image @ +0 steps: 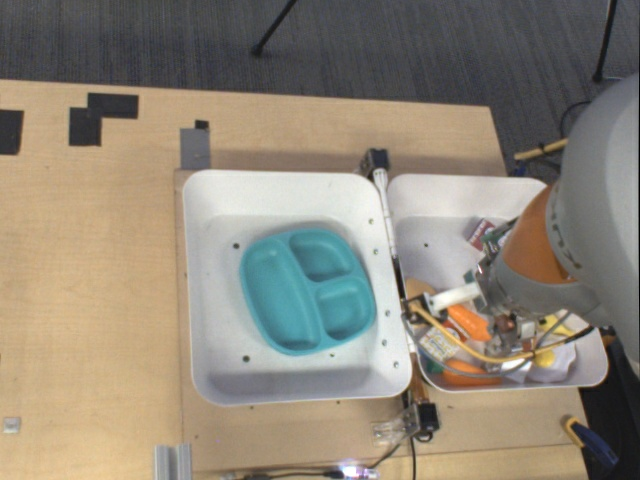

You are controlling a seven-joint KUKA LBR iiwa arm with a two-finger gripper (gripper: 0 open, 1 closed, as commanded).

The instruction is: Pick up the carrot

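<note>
The carrot, a short orange piece, lies in the right bin among a heap of small things. My gripper is down in that bin, just right of the carrot and very close to it. The wrist and the arm's orange band cover the bin's right half. Clutter and the wrist hide how the gripper meets the carrot. A second orange thing lies against the bin's front wall, below the gripper.
A teal divided plate lies in the left bin. A red and white packet sits at the back of the right bin. Pale and yellow items crowd the front right corner.
</note>
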